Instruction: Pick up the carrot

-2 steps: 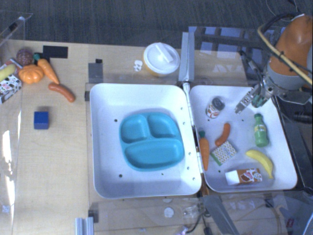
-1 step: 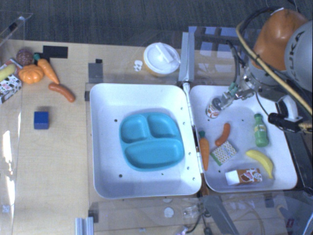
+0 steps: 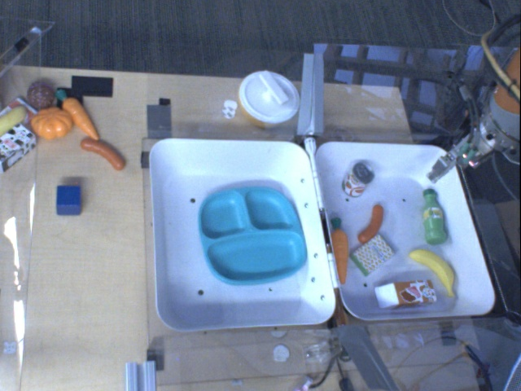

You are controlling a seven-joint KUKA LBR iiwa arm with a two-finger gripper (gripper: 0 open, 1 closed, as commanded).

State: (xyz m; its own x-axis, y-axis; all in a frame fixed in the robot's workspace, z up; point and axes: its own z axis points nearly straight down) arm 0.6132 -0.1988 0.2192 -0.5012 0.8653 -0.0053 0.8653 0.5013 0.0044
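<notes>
The carrot (image 3: 339,252) lay in the right bin (image 3: 468,300) against its left wall, long axis running near to far, green top at the far end and tip pointing toward the near edge. Around it were one can (image 3: 356,177), one sausage (image 3: 371,221), one green bottle (image 3: 434,217), one banana (image 3: 435,269), one patterned packet (image 3: 372,255) and one carton (image 3: 406,293), while the left bin (image 3: 175,300) held one blue tray (image 3: 254,233). The gripper (image 3: 446,164) hung over the right bin's far right corner, well apart from the carrot, nothing between its fingers; I could not tell how wide they stood.
</notes>
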